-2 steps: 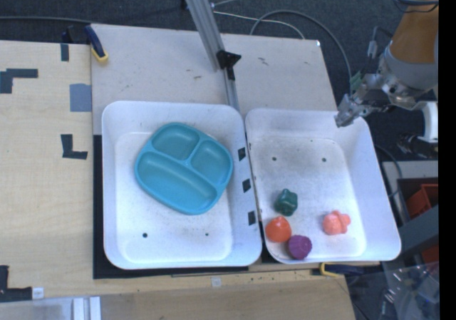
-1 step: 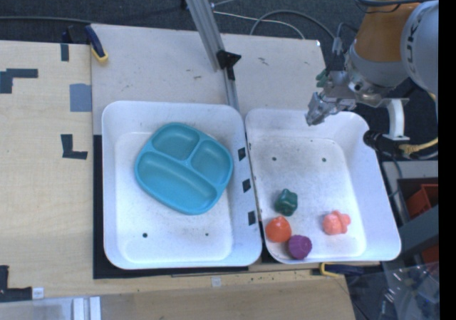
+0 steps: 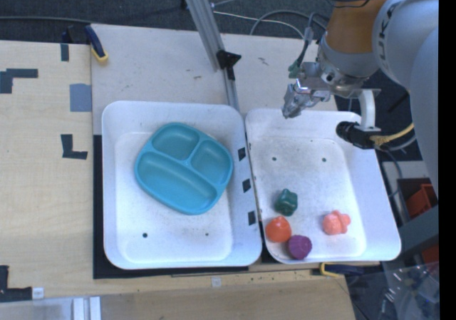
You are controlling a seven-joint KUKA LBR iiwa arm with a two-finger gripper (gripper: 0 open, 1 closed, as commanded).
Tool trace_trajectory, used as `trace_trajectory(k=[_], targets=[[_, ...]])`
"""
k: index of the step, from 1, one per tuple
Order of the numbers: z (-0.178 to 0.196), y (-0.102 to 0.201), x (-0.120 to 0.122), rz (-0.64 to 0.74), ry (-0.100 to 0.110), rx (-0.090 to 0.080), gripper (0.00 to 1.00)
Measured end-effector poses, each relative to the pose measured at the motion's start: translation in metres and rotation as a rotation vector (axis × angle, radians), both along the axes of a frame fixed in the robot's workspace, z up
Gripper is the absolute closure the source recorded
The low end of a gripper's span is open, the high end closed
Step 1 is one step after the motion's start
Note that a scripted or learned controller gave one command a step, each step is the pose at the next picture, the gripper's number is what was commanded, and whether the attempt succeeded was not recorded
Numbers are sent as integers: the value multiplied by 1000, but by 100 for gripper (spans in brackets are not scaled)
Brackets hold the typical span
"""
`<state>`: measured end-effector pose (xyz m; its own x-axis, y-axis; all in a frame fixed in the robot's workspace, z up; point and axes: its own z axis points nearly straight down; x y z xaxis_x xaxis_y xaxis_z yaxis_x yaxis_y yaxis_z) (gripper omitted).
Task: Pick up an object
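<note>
Four small toys lie near the front of the right bin (image 3: 335,142): a dark green piece (image 3: 286,202), an orange-red piece (image 3: 278,229), a purple piece (image 3: 299,246) and a pink-orange piece (image 3: 335,222). My gripper (image 3: 293,108) hangs over the far left corner of that bin, well behind the toys and apart from them. Nothing shows between its fingers, which look close together.
The left bin (image 3: 121,169) holds a blue three-compartment plate (image 3: 184,167). A slanted metal bar (image 3: 206,23) crosses the bench behind the bins. Black cables and a black fitting (image 3: 356,133) sit at the right bin's far right corner.
</note>
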<state>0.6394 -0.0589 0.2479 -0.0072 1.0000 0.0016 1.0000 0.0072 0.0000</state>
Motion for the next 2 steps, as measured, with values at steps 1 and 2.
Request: trace_trajectory(k=[1,2], targets=[[-16,50,6,-1,3,-1,100],[-24,98,16,-1,2,-1,100]])
